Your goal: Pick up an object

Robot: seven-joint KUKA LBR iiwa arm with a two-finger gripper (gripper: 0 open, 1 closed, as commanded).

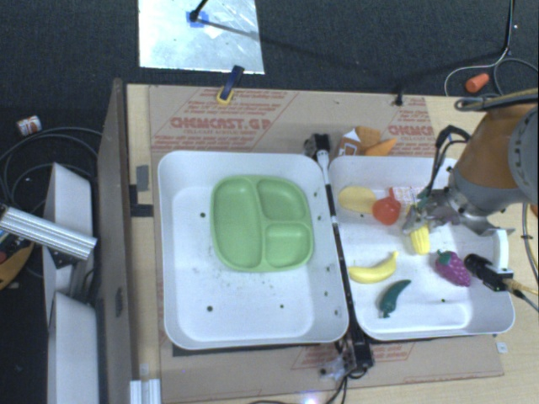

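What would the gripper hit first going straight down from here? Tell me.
Most likely the yellow corn piece directly beneath the gripper in the right bin; the red tomato sits just beside. Depth is unclear.

The arm (pixel 505 154) is a thick rounded tube with an orange band above a grey wrist section. A black cable (pixel 440 154) loops from the band's upper left side toward the wrist. Below the wrist sits the hand (pixel 418 219), a small cluster of dull grey metal parts, too blurred to make out further.
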